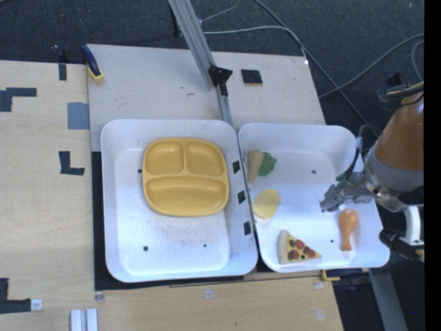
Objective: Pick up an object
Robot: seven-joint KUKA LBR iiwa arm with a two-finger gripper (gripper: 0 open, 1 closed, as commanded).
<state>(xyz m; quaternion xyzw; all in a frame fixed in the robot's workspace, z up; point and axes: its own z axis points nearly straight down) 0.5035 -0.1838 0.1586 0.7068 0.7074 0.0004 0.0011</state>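
Observation:
In the right bin lie several toy foods: an orange chicken drumstick near the right wall, a pizza slice at the front, a yellow round chip and a cone-shaped piece with a green leaf by the left wall. My gripper hangs low over the right side of this bin, just above and left of the drumstick's top end. Nothing shows between its fingers. The arm's orange band is at the right edge.
The left bin holds a yellow divided plate. A slanted metal rail runs down to the gap between the bins. Cables trail over the dark floor at the back. A yellow-handled tool lies at the bench's far left corner.

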